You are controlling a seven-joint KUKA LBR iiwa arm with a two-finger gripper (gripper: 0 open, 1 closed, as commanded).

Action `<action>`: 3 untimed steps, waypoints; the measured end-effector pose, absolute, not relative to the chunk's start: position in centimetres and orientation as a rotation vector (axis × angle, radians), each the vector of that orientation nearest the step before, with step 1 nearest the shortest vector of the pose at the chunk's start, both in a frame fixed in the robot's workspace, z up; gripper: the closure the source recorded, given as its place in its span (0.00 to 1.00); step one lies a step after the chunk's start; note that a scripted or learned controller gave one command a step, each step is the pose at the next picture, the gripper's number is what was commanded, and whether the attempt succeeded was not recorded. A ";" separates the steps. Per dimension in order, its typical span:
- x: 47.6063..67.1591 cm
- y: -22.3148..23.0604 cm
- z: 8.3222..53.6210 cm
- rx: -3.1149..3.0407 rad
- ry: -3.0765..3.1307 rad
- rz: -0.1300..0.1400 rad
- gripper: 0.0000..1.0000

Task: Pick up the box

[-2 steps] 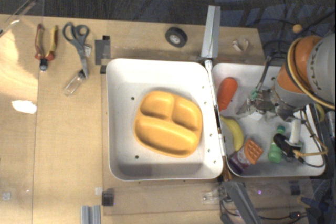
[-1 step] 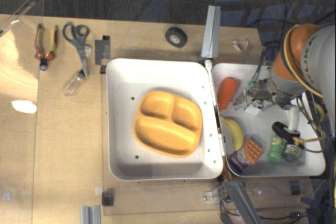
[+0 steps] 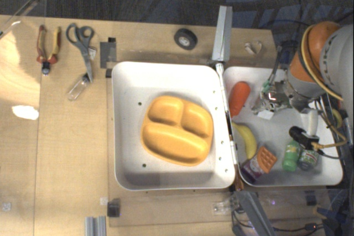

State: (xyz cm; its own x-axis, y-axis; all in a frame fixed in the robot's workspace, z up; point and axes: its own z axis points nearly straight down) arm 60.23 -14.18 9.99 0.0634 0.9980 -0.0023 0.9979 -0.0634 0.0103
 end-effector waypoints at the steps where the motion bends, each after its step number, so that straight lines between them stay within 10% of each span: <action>1: 60.6 -11.8 20.8 2.438 1.974 0.005 1.00; 2: 55.8 -6.8 18.4 2.596 1.767 0.005 1.00; 3: 55.9 -2.4 18.5 2.812 1.399 0.005 1.00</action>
